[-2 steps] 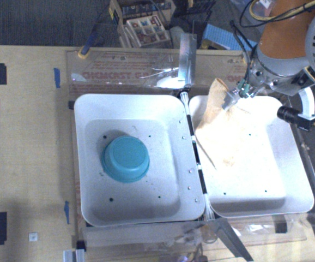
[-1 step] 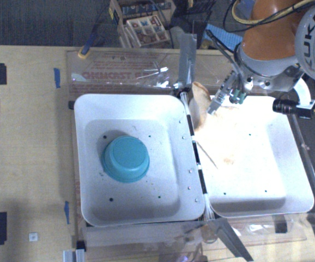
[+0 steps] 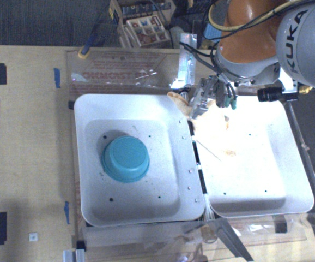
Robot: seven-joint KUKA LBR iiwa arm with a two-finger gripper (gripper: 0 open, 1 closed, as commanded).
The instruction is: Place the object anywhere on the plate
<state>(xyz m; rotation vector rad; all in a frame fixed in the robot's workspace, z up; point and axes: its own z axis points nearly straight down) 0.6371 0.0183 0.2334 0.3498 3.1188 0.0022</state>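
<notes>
Two white bins are seen side by side on the counter [image 3: 26,146]. In the left bin [image 3: 163,124] a blue plate [image 3: 126,158] is seen, resting upside down or bowl-like near the middle of the floor, slightly toward the left. The right bin [image 3: 266,162] is brightly lit, with a few small orange specks on its floor. The arm [image 3: 288,26] is reached in from the right, and the end effector [image 3: 204,100] is held above the far corner where the two bins meet. A small tan object [image 3: 180,100] is seen just beside the end effector at the far rim of the left bin, well apart from the plate; whether it is gripped cannot be told
</notes>
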